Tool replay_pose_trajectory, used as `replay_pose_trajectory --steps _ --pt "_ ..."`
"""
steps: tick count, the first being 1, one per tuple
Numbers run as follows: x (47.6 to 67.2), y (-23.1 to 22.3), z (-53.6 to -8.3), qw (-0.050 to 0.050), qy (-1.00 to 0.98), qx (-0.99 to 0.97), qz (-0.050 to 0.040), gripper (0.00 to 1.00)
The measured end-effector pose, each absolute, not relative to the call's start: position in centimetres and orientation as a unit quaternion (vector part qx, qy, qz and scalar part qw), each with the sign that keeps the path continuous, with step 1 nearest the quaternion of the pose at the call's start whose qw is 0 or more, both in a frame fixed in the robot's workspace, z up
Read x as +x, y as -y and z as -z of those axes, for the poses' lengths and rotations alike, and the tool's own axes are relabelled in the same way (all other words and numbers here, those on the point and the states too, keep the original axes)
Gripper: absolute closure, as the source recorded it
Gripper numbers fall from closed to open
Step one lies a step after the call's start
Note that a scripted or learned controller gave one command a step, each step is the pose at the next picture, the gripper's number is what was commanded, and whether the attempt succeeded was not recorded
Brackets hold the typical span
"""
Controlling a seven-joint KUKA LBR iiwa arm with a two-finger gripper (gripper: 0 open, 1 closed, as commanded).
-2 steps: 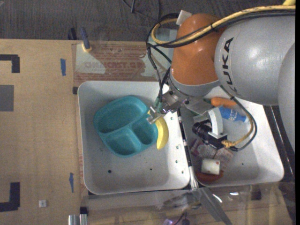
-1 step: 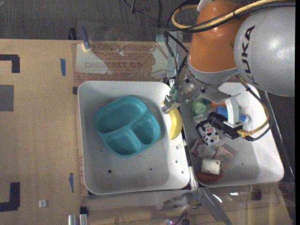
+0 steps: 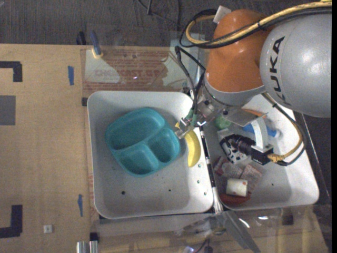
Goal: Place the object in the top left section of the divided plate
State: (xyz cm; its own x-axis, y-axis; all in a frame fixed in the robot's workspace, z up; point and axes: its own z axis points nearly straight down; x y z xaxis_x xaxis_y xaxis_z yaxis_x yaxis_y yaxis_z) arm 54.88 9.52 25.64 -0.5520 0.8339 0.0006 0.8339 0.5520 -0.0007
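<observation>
Nearest to the camera, at the lower edge of the view, stood the front walls of the two white bins on the desk. The right bin [image 3: 300,188] held a crowd of small things: a white cylinder on a dark red lid [image 3: 236,187], some patterned packets and a blue and white packet [image 3: 260,132]. They lay in a heap, so probably this bin served as the store of objects.

Further in, the left bin [image 3: 105,194] carried the teal divided plate [image 3: 142,140], lying flat and a little turned, with its three sections open upward and nothing inside them. A yellow object [image 3: 193,149], like a banana, rested against the right wall of this bin, just beside the plate's rim and not in any section.

Above it hung the gripper [image 3: 185,128], under the orange band of the arm [image 3: 295,57]. Its tip was touching or almost touching the upper end of the yellow object, but whether it was clenched or released could not be told. The task seemed not yet done.
</observation>
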Motion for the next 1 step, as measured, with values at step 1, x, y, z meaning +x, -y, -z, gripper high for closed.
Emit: replay_pose_trajectory --steps 1 --pt "54.86 -11.80 -24.57 0.001 0.887 -0.462 -0.0003 1.00"
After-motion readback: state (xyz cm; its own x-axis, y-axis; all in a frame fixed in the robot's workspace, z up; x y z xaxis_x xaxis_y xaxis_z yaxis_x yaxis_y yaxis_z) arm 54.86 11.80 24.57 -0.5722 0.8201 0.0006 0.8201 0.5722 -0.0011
